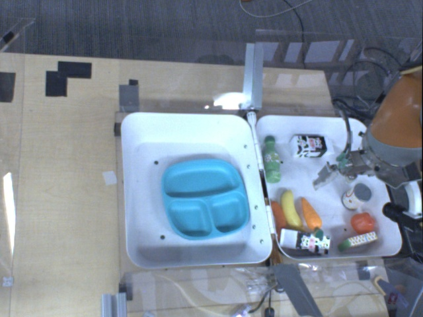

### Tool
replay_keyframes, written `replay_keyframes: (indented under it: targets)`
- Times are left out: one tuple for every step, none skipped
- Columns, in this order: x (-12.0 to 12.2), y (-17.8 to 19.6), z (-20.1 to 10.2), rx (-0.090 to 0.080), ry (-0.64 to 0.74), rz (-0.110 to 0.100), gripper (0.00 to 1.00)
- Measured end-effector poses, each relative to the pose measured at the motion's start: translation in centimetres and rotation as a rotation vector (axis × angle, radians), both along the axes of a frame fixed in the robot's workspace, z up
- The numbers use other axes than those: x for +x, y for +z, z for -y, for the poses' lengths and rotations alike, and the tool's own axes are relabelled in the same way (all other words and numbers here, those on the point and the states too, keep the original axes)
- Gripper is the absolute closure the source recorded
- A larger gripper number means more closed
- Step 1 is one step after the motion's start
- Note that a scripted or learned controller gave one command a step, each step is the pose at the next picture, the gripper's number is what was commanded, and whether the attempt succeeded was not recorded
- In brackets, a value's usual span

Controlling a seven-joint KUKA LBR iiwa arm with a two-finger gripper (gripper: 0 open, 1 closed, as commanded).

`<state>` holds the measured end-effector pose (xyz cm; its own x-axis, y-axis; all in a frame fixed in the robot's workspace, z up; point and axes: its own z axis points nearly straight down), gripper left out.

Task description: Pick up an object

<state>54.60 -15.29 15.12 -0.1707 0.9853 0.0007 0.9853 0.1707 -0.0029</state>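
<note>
Arm: big grey arm with an orange band, high up at the right, closest to the camera.
Gripper: gripper hangs over the right bin, near its middle. Nothing sits between its fingers. I cannot tell if they are apart or together.
Right bin: right bin holds many small toys.
Toys near the gripper: yellow banana and orange carrot lie side by side, just below the gripper.
Other toys: green bottle lies by the left wall. Black and white carton lies at the top. Another cow-spotted box lies at the bottom. Red tomato sits at the lower right.
Left bin: left bin holds a blue tray with three parts.
Step now: I think the arm is getting ready to grab. No toy is picked yet.
Next move: I think it must go down over one toy, maybe the carrot or banana, and close its fingers around it.
</note>
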Motion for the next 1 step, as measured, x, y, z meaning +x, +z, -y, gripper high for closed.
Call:
replay_keyframes:
  targets:
    - [-5.96, -1.38, -4.28, 0.001, -0.039, -0.001, 0.00]
